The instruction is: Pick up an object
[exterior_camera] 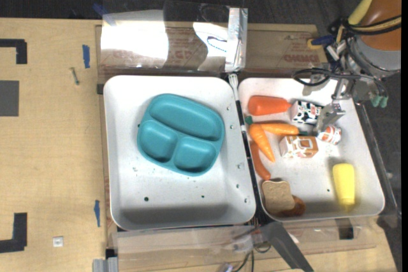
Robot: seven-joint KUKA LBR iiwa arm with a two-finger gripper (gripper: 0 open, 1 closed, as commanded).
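Tan bench with two white bins side by side, perhaps cardboard behind.

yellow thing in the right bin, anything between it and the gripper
Nothing visible blocks it. The yellow object lies alone near the right bin's front corner; the gripper hangs farther back, over the orange-and-white box cluster.

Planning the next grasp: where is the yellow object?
The yellow object lies in the right bin, near its lower right corner, right of the bread slice.

Grey arm, orange band, black cables
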